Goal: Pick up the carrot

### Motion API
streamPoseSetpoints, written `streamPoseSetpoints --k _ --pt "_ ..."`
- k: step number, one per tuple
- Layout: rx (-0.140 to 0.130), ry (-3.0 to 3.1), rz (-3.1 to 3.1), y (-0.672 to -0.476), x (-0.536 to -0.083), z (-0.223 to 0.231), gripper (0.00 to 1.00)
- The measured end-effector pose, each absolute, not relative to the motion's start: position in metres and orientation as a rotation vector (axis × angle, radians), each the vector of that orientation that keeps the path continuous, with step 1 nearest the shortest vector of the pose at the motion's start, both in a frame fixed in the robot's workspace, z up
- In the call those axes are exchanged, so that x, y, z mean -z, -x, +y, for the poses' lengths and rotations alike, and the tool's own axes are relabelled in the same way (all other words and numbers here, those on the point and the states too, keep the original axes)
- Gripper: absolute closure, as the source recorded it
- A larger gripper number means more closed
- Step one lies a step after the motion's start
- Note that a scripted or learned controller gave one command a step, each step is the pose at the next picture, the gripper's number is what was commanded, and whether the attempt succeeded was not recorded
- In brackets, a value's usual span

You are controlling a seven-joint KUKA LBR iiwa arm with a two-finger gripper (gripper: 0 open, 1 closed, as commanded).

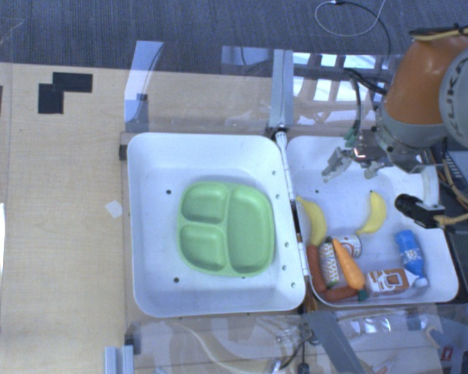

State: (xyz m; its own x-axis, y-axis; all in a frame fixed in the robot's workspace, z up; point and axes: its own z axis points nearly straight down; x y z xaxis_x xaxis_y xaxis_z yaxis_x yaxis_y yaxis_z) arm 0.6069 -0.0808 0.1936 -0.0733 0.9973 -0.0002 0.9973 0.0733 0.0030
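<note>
Two white bins sit side by side on the bench, and my gripper (349, 160) hangs over the far part of the right bin (444, 287), with nothing between its fingers; the fingers look spread apart, one reaching toward the left and one to the right. The carrot (347, 262) lies in the near part of that same bin, well apart from my gripper, slanting with its green end toward the near wall. It rests against a reddish sausage (321, 275) on its left and touches a small can (348, 245) at its far end. Just to its right lies a small carton (388, 281), and beyond that a blue bottle (410, 256). Two bananas lie between me and the carrot: one (315, 220) near the bin's left wall, another (373, 212) further right. The left bin (152, 209) holds a green divided plate (225, 227).
</note>
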Motion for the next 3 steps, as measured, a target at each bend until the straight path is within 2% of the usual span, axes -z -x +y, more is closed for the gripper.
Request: streamPoseSetpoints --k 1,2,3 --pt "-0.005 -1.956 2.452 -0.523 -0.199 -0.115 0.0" --pt "-0.007 -2.052 2.371 -0.514 -0.263 -0.089 0.0" --pt "-0.023 -1.987 2.397 -0.497 -0.131 -0.101 0.0"
